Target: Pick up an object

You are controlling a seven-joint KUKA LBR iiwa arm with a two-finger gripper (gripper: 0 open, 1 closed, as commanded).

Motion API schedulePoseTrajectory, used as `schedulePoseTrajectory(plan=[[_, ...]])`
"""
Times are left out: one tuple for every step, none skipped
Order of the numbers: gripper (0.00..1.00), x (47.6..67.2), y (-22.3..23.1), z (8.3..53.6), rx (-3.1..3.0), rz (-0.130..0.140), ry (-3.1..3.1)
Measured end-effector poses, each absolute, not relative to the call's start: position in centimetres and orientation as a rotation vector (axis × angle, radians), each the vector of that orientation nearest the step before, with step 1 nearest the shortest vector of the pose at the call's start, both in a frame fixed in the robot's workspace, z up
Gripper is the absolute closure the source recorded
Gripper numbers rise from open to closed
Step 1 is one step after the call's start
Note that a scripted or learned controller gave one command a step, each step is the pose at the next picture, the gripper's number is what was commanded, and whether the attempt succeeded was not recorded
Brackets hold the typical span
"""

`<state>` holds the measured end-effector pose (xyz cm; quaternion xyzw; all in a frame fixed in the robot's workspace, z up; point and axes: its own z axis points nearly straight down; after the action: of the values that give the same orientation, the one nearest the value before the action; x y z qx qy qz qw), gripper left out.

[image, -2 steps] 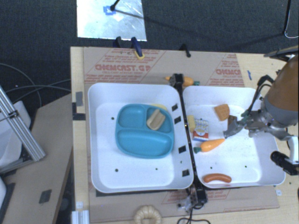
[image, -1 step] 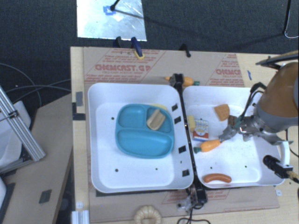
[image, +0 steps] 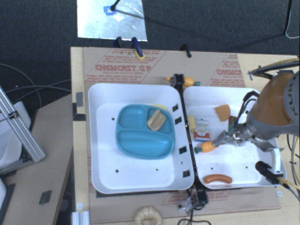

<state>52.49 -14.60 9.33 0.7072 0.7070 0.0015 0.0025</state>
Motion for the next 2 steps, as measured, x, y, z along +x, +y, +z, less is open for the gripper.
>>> schedulePoseTrajectory(plan=[[1.0,52.7,-14.7,10.6,2.214,0.008,2.213],[1.0,53.1,-14.6,17.1,2.212,0.007,2.221]])
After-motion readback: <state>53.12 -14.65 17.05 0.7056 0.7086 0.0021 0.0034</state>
